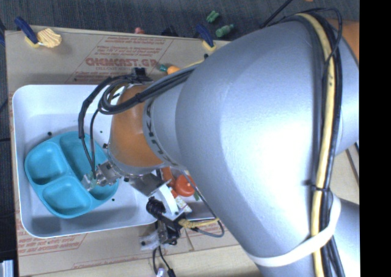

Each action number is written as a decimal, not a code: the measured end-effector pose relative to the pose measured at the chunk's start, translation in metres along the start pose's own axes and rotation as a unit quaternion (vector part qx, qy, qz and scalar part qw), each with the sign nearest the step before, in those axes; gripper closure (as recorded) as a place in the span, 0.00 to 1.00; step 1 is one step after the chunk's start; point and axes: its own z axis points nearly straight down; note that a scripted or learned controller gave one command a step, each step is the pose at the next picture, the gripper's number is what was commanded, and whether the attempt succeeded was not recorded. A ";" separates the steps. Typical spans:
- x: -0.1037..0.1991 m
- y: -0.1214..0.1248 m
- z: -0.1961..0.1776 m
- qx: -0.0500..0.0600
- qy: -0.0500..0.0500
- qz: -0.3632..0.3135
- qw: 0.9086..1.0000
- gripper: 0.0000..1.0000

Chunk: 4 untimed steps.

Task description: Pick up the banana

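The grey arm (263,141) with its orange band (131,132) reaches from the right over the left bin (36,101) and covers much of the view. Its wrist hangs above a turquoise divided tray (52,175) that lies in the left bin. The gripper end (98,178) sits at the tray's right edge, its tips hidden by the wrist. An orange object (182,185) peeks out beneath the arm near the bin's right wall; what it is I cannot tell.
The bins rest on a brown cardboard sheet (122,49). Blue clamps (27,30) and a yellow piece (49,38) lie at its far edge. Black cables (101,101) loop off the wrist. A cable bundle with a white connector (165,205) hangs by the front rim.
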 end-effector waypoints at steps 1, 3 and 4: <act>-0.083 -0.050 -0.087 0.004 0.010 -0.244 0.970 0.00; 0.027 0.006 -0.006 0.004 0.007 -0.594 0.804 0.00; 0.024 0.003 -0.013 0.011 0.009 -0.593 0.805 1.00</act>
